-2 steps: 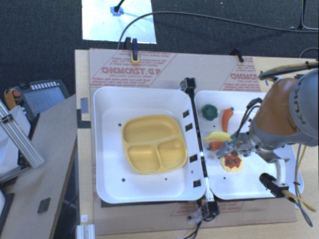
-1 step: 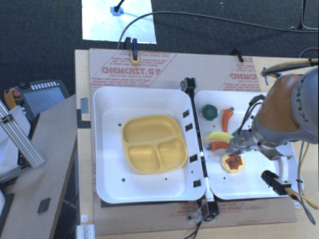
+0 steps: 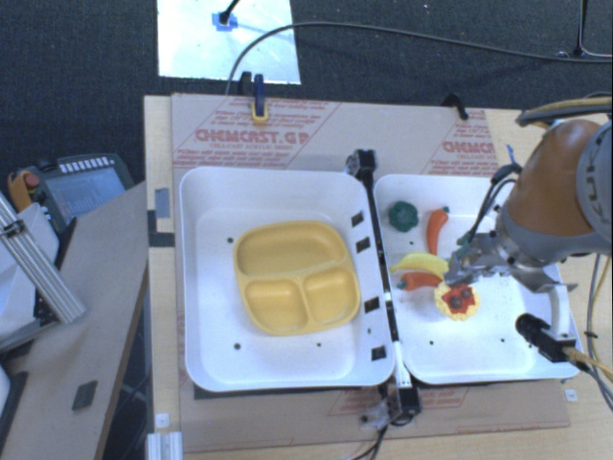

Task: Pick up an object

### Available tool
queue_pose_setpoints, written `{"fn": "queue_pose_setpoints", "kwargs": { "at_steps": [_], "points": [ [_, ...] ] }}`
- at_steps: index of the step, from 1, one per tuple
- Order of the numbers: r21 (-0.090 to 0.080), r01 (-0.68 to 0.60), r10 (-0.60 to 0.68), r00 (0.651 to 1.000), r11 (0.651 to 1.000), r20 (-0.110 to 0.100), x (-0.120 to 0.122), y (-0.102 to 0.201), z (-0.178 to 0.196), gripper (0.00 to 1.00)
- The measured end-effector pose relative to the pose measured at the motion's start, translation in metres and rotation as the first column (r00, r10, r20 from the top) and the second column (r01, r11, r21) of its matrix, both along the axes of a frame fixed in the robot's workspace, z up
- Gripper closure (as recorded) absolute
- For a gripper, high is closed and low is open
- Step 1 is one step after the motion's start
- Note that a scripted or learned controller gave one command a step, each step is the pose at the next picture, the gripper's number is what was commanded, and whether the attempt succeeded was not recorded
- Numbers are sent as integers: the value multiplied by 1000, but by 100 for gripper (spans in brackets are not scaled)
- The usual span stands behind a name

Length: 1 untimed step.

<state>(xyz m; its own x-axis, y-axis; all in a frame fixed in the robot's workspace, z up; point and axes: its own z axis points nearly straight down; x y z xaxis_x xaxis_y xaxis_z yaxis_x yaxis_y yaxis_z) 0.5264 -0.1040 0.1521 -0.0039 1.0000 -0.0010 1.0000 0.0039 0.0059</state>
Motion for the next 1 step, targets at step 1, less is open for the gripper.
{"fn": "queue_pose_setpoints", "kwargs": {
  "at_steps": [1],
  "points": [
    [0,0,0,1000,1000,1,-3,-1,45,100]
  ]
}}
